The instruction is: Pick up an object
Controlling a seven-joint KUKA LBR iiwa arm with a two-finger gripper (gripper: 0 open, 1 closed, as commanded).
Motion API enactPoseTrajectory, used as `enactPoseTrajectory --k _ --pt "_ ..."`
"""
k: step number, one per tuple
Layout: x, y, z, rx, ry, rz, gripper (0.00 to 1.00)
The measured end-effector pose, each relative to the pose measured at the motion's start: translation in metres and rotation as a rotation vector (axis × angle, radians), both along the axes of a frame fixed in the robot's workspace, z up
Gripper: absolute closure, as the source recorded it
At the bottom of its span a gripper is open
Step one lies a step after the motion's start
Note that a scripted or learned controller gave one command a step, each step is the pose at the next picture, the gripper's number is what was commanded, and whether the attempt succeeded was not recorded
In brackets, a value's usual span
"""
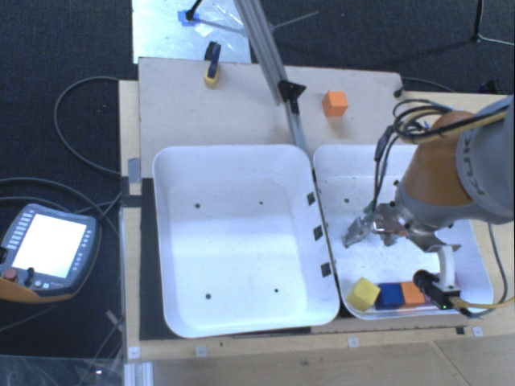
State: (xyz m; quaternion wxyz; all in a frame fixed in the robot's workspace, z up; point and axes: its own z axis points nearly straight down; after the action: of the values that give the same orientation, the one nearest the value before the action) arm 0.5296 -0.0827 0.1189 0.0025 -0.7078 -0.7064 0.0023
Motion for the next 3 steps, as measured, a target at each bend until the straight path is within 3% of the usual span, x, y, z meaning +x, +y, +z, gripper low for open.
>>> enactPoseTrajectory --k 1,2,3 --pt "0.019 0.016 0.081 -0.001 -0.017 0.009 0.00" --pt "-0.011 -0.002 -0.029 0.000 0.000 0.001 0.00" --pt "-0.013 -0.020 0.048 -0.003 -0.016 0.002 0.00"
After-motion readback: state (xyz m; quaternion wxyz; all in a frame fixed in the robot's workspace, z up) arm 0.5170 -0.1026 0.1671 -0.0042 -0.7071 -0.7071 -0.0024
